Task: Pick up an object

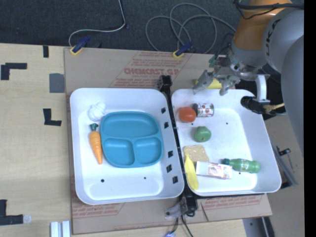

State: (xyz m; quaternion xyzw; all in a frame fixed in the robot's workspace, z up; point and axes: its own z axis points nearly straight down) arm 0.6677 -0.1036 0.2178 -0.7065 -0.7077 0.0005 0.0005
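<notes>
end effector fingers spread, gripping a yellow object.

Yellow object sits between the end effector fingers, above right bin's rim

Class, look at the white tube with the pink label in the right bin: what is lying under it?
The white tube with the pink label overlaps the yellow banana and touches the tan sponge. Whatever else lies beneath is covered.
</notes>
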